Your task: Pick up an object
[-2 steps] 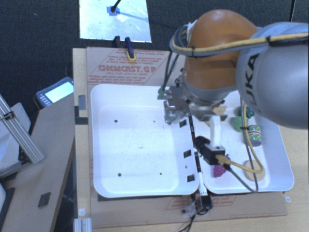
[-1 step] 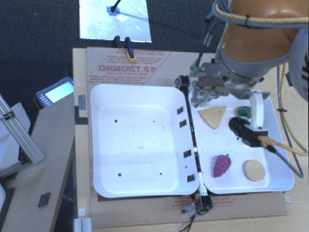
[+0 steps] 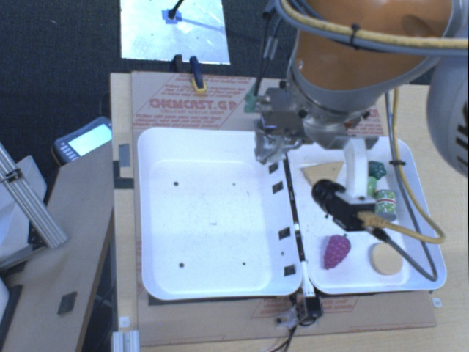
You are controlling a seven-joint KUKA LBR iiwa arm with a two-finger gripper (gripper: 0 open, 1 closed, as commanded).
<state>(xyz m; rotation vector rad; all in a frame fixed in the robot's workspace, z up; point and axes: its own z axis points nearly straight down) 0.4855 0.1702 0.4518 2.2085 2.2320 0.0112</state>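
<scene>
The right bin [image 3: 418, 169] holds a pink raspberry-like piece [image 3: 337, 251], a pale round disc [image 3: 386, 259], a tan wedge [image 3: 322, 173], a dark green piece [image 3: 377, 170] and a small can with a green label [image 3: 385, 202]. My gripper [image 3: 270, 149] hangs over the far end of the divider between the two bins, left of the tan wedge and well above the raspberry piece. I see nothing between its tips. The large orange wrist hides the far part of the right bin.
The left bin [image 3: 146, 196] lies to the left of the gripper. A cardboard sheet [image 3: 183, 103] sits under both bins. A grey device [image 3: 84, 144] and a metal rail [image 3: 29, 204] stand off the bench at the left.
</scene>
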